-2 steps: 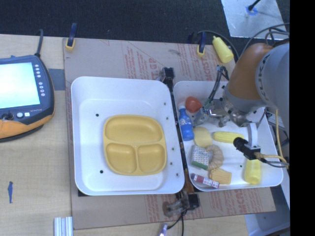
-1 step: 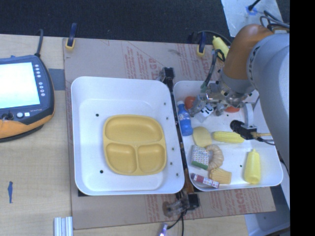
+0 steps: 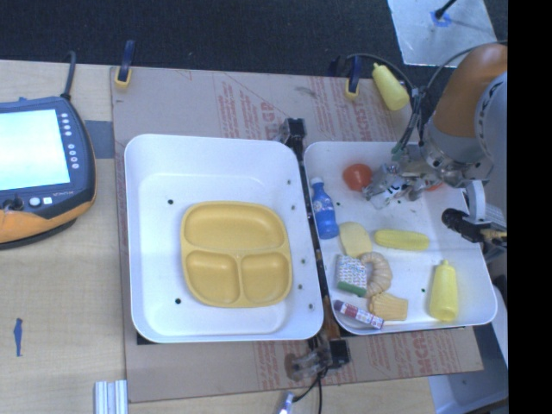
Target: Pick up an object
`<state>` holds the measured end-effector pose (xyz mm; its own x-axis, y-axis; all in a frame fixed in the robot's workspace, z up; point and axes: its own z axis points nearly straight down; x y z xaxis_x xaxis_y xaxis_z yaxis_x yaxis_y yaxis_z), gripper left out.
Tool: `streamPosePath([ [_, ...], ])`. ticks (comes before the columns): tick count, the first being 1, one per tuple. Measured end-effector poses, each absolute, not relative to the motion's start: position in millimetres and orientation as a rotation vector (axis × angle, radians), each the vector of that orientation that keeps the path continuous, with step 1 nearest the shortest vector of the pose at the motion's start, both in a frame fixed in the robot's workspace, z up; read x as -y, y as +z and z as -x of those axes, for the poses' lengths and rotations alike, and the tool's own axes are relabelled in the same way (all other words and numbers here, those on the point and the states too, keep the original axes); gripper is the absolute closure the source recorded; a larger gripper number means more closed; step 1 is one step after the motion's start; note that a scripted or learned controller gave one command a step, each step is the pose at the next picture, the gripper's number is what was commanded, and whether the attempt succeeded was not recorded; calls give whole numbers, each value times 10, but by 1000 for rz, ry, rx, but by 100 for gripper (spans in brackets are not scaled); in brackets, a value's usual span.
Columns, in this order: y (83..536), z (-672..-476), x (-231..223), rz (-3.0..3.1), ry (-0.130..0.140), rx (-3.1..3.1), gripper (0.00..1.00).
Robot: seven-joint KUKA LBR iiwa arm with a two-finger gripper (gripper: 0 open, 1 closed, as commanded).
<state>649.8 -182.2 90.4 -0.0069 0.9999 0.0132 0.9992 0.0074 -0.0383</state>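
The right bin [image 3: 483,313] holds several small items: a red tomato-like ball [image 3: 357,176], a blue bottle [image 3: 324,209], a yellow corn cob [image 3: 401,240], a yellow mustard bottle [image 3: 443,290], a pale yellow block [image 3: 354,239], a beige ring-shaped piece [image 3: 377,272], a green-grey packet [image 3: 350,275], a cheese wedge [image 3: 389,306] and a red-white tube [image 3: 357,315]. My gripper [image 3: 390,189] hangs over the bin's upper part, just right of the red ball and above the corn cob. Nothing shows between its fingers.
The left bin [image 3: 142,231] holds a yellow divided plate [image 3: 235,254]. A teach pendant [image 3: 39,166] lies on the bench at far left. Clamps [image 3: 123,69] sit along the cardboard's back edge. The arm's grey and orange body [image 3: 470,102] stands over the right bin's far corner.
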Motion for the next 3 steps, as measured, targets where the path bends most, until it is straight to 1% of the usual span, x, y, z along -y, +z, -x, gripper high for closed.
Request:
streamPosePath([
  [1,904,-6486,1167,2198,50,2208,0],
  [2,1803,-6526,1880,2221,0,2224,0],
  [3,904,-5923,2122,2214,7,2222,0],
])
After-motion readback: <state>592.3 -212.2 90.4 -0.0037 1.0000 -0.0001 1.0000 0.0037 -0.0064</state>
